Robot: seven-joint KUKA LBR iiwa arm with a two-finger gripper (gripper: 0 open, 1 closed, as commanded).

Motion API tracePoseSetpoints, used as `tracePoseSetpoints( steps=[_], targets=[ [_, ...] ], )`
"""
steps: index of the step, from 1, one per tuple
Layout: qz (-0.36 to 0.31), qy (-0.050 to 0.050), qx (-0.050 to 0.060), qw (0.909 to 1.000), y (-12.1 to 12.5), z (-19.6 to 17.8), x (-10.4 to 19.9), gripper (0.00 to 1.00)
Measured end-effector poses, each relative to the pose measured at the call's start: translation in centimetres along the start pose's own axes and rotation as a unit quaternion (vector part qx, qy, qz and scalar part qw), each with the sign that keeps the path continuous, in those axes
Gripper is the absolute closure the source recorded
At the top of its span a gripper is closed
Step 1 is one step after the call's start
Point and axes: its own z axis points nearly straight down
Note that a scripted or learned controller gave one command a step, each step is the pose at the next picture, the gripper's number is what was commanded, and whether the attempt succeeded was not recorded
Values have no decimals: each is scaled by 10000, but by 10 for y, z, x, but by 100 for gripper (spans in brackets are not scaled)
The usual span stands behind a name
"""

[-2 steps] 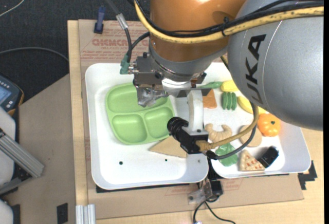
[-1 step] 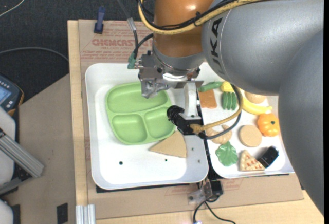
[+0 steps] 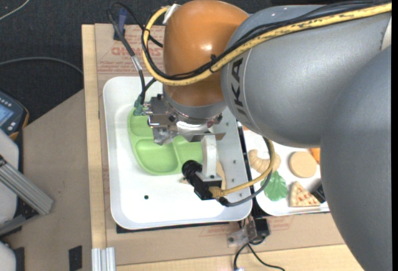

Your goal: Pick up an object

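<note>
Overhead, arm's tool sits low over left bin, above green divided plate; grip state can't be told, hidden by wrist. Right bin holds croissant, round cookie, green leaf, pizza slice.

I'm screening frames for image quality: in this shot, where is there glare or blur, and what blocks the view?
Camera view: a bright highlight sits on the arm's orange band; the grey arm is large and soft-edged, hiding much of both bins; the green tray in the left bin is evenly lit, with soft shadow under the wrist.
</note>
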Motion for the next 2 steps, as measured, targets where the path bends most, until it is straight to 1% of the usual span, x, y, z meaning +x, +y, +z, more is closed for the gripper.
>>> tracePoseSetpoints(
  steps=[1,2],
  targets=[
    [8,53,-136,9999,-13,-249,-2,100],
    [30,-14,1,10000,-24,-177,-17,100]
  ],
)
